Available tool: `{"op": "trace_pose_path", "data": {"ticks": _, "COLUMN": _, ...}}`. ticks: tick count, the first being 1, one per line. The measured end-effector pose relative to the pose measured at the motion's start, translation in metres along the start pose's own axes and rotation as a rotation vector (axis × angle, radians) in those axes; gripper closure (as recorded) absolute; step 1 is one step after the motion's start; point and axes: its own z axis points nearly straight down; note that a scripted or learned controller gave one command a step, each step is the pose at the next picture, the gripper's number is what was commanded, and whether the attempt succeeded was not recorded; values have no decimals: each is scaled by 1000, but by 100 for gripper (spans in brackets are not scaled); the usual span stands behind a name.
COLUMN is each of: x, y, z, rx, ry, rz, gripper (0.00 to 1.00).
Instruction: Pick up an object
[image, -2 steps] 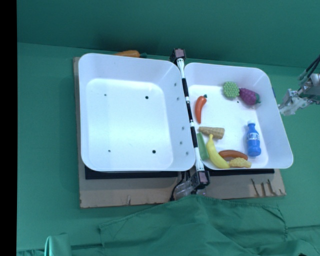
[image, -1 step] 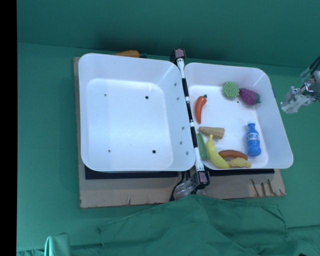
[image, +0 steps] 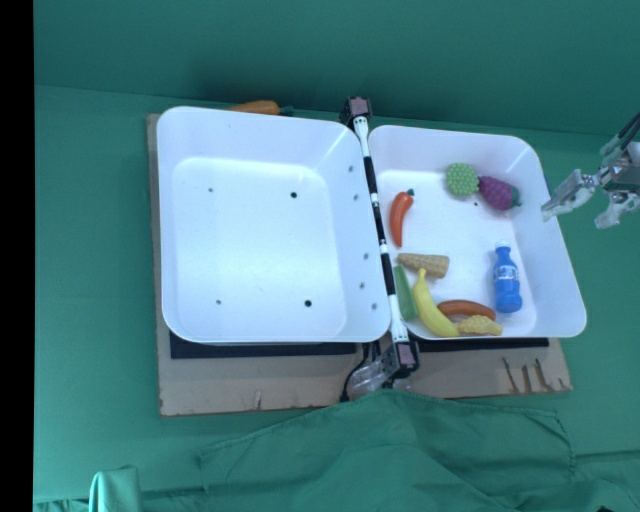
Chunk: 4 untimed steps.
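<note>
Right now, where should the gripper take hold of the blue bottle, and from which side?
Grip the bottle across its body, below the white cap, coming straight down from above. It lies flat in the right bin, its long axis roughly up-down in the view, so the fingers would close across its narrow width. Space beside it looks clear.

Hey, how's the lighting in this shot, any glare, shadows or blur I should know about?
Camera view: even, soft light with a green cast; mild sheen on the left bin, no harsh glare; faint shadows under the toys; the bottle is sharp, the pincer at the right edge slightly soft.
</note>
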Motion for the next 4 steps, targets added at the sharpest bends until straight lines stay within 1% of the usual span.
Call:
{"op": "trace_pose_path", "data": {"ticks": 1, "x": 0, "y": 0, "z": 0, "rx": 0, "ry": 0, "rz": 0, "gripper": 0}}
{"op": "trace_pose_path", "data": {"ticks": 2, "x": 1, "y": 26, "z": -40, "rx": 2, "ry": 2, "rz": -5, "gripper": 0}}
{"op": "trace_pose_path", "data": {"ticks": 3, "x": 0, "y": 25, "z": -52, "rx": -1, "ry": 0, "rz": -1, "gripper": 100}}
{"op": "trace_pose_path", "data": {"ticks": 4, "x": 1, "y": 12, "z": -47, "rx": 9, "ry": 4, "rz": -3, "gripper": 100}}
